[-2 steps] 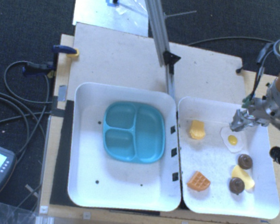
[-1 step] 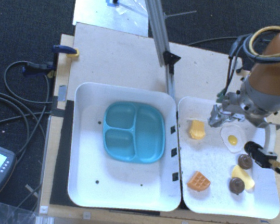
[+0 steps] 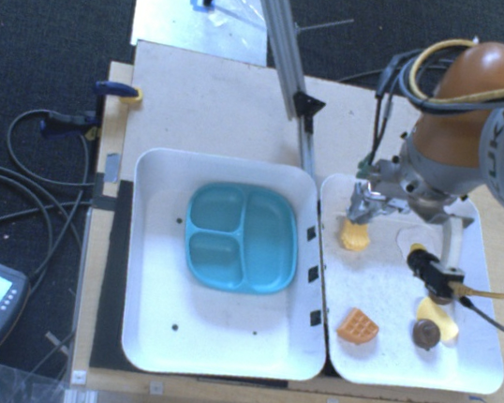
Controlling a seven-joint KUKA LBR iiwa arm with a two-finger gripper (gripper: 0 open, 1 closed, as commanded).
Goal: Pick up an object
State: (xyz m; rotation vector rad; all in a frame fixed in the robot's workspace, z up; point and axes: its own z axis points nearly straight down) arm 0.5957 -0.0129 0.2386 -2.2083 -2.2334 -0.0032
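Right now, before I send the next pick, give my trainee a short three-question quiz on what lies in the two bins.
1. True or false: the blue divided plate lies in the right bin.
2. Which lies nearest the gripper? A. the orange waffle B. the yellow chunk C. the plate
3. Fill in: the waffle lies in the ___ bin.
Key: 1 false, it lies in the left bin. 2 B. 3 right.

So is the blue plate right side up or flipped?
Right side up: the blue plate shows its three recessed compartments facing up.
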